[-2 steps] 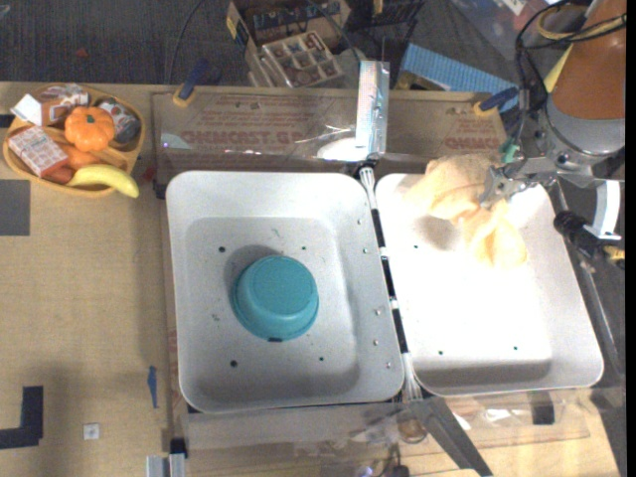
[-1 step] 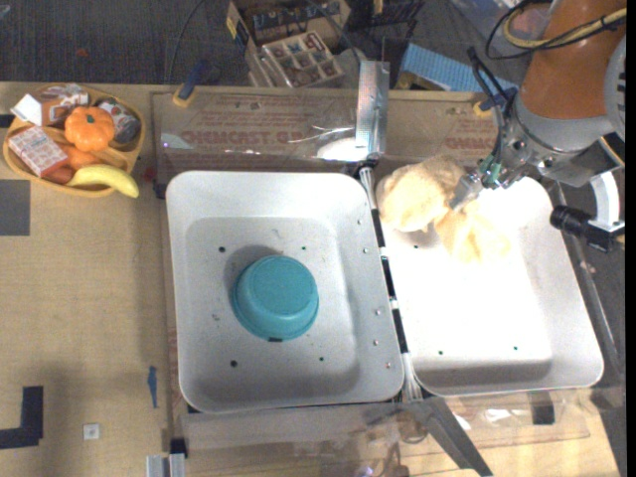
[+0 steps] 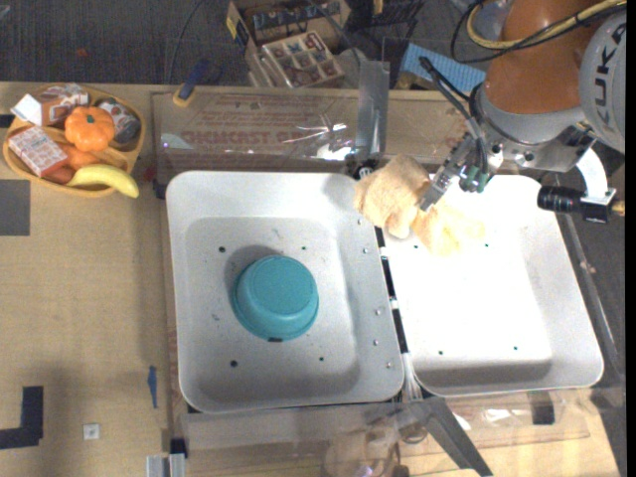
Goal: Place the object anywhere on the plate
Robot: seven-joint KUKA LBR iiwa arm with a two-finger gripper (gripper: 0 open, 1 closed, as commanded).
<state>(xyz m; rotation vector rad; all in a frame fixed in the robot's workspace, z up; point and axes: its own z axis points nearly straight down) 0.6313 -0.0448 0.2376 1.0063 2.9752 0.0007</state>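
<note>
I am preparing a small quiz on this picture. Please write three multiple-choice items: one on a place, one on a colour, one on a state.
1. Where is the plate?
A. left bin
B. right bin
C. on the bench

2. What colour is the plate?
A. red
B. teal
C. black

3. How does the soft toy lie?
A. on the plate
B. outside both bins, on the bench
C. over the rims between the bins, by the gripper

Key: 1 A, it rests in the left bin. 2 B, it looks teal. 3 C, it straddles the rims at the top.
</note>
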